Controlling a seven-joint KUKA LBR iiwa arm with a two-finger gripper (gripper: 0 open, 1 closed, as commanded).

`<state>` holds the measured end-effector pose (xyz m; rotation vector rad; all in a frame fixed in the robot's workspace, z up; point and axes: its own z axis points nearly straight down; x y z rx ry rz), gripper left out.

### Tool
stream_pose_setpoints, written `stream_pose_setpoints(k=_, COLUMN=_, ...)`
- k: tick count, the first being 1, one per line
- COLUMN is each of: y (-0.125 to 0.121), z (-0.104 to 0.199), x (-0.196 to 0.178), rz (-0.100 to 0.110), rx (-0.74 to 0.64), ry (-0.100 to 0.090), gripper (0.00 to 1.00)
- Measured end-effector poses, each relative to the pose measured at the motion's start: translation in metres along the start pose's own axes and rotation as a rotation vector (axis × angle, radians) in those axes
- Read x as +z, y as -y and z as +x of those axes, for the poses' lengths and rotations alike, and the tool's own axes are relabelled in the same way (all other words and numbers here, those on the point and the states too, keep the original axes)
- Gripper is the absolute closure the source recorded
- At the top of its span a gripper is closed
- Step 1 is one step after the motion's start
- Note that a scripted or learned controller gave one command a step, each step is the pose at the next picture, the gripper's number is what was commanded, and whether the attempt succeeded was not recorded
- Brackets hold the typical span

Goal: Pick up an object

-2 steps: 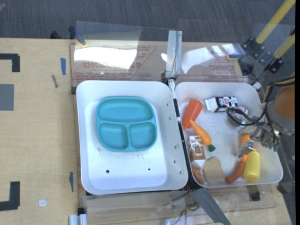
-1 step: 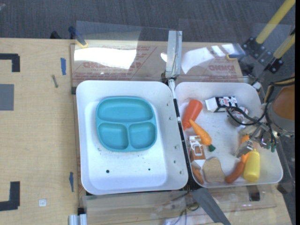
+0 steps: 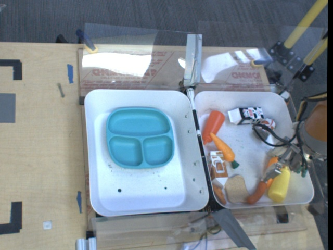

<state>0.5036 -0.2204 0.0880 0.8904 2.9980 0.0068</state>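
The right bin point(image 3: 250, 100) holds several toy foods. An orange bottle point(image 3: 213, 125) and a carrot point(image 3: 225, 149) lie at its left side. A cow-patterned carton point(image 3: 248, 113) is at the back. A small brown-and-white box point(image 3: 218, 164), a bread slice point(image 3: 237, 188) and a sausage point(image 3: 256, 193) sit near the front. A yellow mustard bottle point(image 3: 279, 185) is at the front right. My gripper point(image 3: 285, 160) reaches in low from the right with black cables trailing from it, just above the mustard bottle and beside a small orange piece point(image 3: 271, 164). Nothing is visibly held.
The left bin point(image 3: 99, 186) carries a blue divided plate point(image 3: 139, 137). A metal divider point(image 3: 192, 61) and clear sheets stand behind the bins. Yellow struts point(image 3: 307, 20) rise at the back right. The arm's orange band point(image 3: 317, 124) hangs over the right bin's edge.
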Motion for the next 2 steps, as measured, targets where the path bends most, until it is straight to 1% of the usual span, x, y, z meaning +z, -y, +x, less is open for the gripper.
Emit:
stream_pose_setpoints(k=1, y=-0.009, z=0.004, x=0.0, rz=0.008, rx=0.053, ry=0.001, gripper=0.0)
stream_pose_setpoints(k=2, y=-0.014, z=-0.018, x=0.001, rz=0.006, rx=0.007, ry=-0.004, gripper=0.0)
